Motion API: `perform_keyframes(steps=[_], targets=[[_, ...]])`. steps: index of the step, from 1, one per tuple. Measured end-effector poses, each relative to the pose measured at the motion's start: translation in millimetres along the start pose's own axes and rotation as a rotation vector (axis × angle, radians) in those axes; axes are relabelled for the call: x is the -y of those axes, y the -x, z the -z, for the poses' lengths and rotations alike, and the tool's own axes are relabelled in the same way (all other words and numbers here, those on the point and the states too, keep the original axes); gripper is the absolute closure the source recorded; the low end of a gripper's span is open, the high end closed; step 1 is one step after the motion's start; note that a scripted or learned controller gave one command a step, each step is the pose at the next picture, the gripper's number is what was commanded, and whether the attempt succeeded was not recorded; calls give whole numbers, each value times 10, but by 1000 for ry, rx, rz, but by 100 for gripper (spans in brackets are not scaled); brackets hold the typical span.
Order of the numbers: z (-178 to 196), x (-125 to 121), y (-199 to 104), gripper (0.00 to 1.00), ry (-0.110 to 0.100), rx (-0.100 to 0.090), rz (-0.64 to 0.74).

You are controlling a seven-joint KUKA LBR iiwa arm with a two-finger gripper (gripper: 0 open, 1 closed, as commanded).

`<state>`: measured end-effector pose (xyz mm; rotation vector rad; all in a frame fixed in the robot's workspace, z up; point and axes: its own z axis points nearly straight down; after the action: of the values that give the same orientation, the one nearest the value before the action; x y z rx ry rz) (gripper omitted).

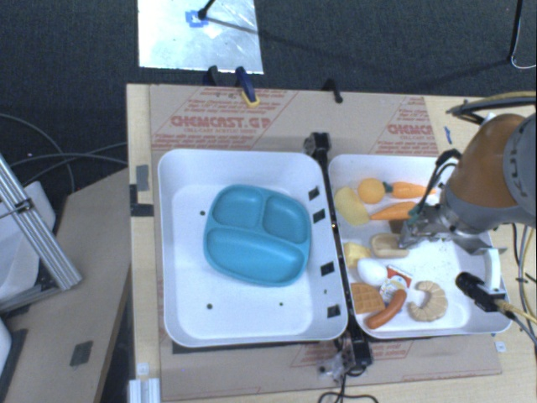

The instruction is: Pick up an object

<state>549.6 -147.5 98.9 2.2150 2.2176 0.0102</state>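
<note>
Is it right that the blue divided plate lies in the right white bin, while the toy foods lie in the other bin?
Not quite. The camera view shows the blue divided plate in the left white bin; the toy foods lie in the right white bin.

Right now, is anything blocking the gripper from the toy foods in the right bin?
Nothing visible does. The gripper sits low in the right white bin, right beside the tan oval bread piece and the orange carrot.
</note>
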Motion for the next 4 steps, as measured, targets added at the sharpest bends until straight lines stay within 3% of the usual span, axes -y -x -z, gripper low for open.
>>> perform_keyframes(steps=[2,3,4], targets=[[1130,30,81,100,-3,1,1],[1262,18,82,100,-6,0,3],[1195,-175,-336,100,-6,-1,8]])
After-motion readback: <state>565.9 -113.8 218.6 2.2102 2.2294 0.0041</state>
